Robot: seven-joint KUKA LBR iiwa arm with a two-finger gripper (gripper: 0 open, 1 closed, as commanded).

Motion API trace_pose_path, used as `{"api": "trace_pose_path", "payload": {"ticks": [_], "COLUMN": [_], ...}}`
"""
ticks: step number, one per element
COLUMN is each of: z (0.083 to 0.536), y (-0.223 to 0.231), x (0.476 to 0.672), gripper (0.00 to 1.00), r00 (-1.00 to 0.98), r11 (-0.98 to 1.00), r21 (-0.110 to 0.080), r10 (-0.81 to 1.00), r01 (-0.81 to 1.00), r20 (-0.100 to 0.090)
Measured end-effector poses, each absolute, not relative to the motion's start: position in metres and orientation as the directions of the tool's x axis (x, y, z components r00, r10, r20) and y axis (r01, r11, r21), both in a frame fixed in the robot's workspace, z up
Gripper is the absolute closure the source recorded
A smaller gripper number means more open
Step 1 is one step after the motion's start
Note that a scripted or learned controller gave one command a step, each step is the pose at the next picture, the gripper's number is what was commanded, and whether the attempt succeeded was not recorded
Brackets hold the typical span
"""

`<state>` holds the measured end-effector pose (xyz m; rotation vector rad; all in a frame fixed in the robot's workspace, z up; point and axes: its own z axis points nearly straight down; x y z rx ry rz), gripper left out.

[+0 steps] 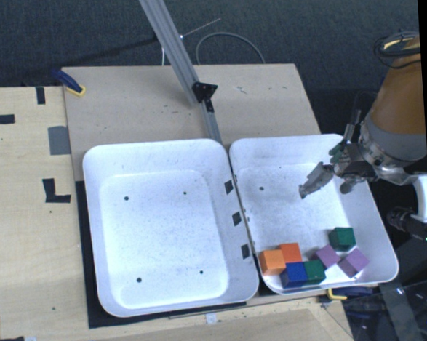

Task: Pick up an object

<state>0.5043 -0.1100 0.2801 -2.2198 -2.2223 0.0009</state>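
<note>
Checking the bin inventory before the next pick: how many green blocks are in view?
2, both in the right bin. One green block sits apart near the right wall; the other is in the front cluster beside the blue block. More may be hidden.

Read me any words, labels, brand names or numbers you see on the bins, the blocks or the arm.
None can be read.
Blocks: plain coloured faces, no print.
Two white bins: only dark specks and small black clips, no lettering.
Arm: no legible marking.
Bench: black tape shapes, not letters.

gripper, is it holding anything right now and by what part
Nothing is held. The gripper hangs over the right bin, apart from the blocks at its near edge.
</note>
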Motion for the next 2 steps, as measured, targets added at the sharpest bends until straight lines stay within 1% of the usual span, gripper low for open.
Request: {"api": "trace_pose_path", "payload": {"ticks": [1, 2], "z": [0.28, 0.283], "y": [-0.11, -0.122], "x": [0.504, 0.543], "gripper": [0.0, 0.0], "r00": [-0.001, -0.003], "r11": [0.001, 0.003], "r21": [-0.001, 0.001], "r10": [1.0, 1.0], "r01": [1.0, 1.0], "r20": [0.0, -0.001]}}
